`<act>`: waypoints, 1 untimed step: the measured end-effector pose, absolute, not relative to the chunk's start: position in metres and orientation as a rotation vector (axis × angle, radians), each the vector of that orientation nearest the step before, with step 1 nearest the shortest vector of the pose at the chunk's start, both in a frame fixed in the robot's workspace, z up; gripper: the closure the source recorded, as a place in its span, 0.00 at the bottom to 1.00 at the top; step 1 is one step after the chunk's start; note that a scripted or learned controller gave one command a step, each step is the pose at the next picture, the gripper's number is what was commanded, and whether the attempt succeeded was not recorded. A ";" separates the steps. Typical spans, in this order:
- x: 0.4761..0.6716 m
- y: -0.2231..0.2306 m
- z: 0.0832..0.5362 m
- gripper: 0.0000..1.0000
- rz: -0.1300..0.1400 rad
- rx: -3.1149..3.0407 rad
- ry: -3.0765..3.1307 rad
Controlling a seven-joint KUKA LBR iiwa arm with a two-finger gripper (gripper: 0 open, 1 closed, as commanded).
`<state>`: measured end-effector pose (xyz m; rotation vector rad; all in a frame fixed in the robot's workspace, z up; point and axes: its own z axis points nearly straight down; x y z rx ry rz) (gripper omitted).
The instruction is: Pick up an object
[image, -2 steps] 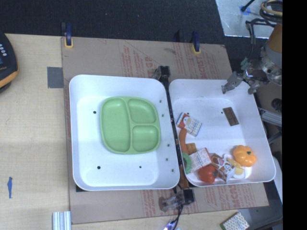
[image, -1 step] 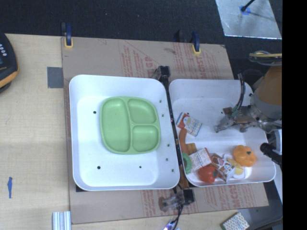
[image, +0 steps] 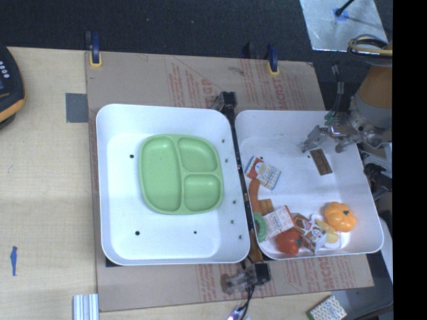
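My gripper (image: 325, 144) hangs over the far right part of the right bin (image: 287, 129), open, with nothing between its fingers. Just in front of it a small brown block (image: 321, 162) lies on the bin floor, apart from the fingertips. An orange pumpkin-like toy (image: 339, 217) sits near the bin's front right. A red tomato-like toy (image: 288, 242), a few printed packets (image: 280, 220) and a green item (image: 259, 227) crowd the front edge. Another small packet (image: 263, 173) and an orange-brown strip (image: 256, 193) lie by the bin's left wall.
The left bin (image: 113, 179) holds a green divided plate (image: 180, 173). The arm's orange band (image: 375, 85) and grey wrist come in from the right, above the right bin's far corner. Clamps (image: 228, 101) join the bins in the middle.
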<state>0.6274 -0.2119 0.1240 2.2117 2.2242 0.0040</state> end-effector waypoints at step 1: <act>0.571 -0.213 0.201 0.00 0.000 2.221 2.222</act>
